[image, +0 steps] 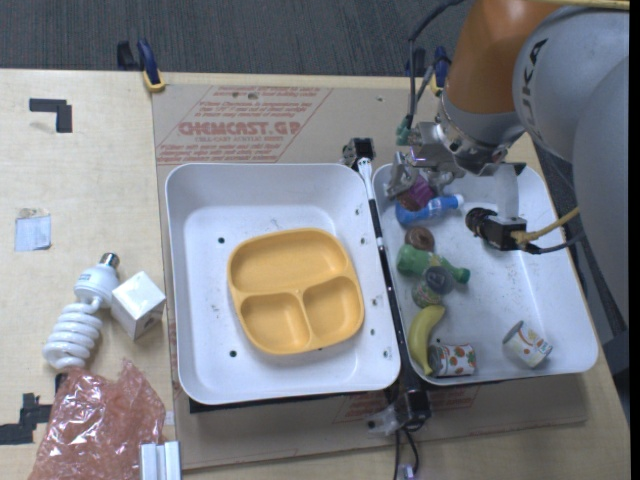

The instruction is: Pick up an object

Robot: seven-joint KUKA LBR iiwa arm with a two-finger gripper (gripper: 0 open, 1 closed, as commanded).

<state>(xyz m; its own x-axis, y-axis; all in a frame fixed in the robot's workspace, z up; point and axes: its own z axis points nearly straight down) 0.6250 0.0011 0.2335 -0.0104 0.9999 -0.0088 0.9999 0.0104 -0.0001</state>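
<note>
Single fixed camera above bench, looking down aslant on both white bins (190,268).

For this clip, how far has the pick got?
Done: the arm has reached the right bin, and the gripper sits low at its top-left corner, over a purple item beside the blue bottle. Nothing visibly lifted. The banana and green toy lie in the bin. Left: grasp and lift.

The right bin (560,268) holds the loose objects: a blue bottle (428,208) lying on its side near the far left corner, with a small brown piece (421,238) and a green toy (428,264) just in front of it. A yellow banana (424,334) lies along the near left wall beside a small patterned can (455,360), and a white cup (526,344) lies tipped near the near right corner.
</note>
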